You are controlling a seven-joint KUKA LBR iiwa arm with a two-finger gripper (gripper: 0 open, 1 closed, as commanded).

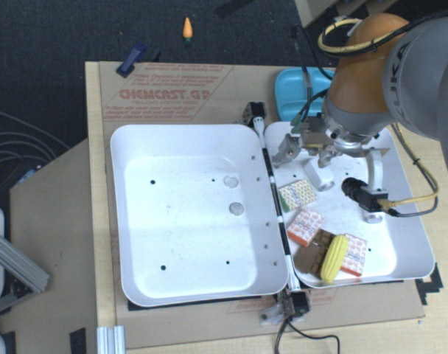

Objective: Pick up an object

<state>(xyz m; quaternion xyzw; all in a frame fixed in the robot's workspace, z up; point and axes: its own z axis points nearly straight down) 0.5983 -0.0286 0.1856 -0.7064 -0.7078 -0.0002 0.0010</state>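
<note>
My gripper (303, 162) hangs low over the back left part of the right bin (405, 262), its two fingers spread apart with nothing between them. Just in front of it lies a small green-and-white patterned packet (296, 195). Nearer the front lie a red-and-white checked packet (305, 226), a brown block (311, 255), a yellow corn cob (334, 258) and a second red-and-white packet (356, 252) partly under the cob.
The left bin (115, 144) sits beside the right one, sharing a dark divider (274, 198). A light blue object (296, 94) rests behind the right bin, partly hidden by the arm. A blue item (130, 60) and an orange bit (187, 28) lie beyond the bench.
</note>
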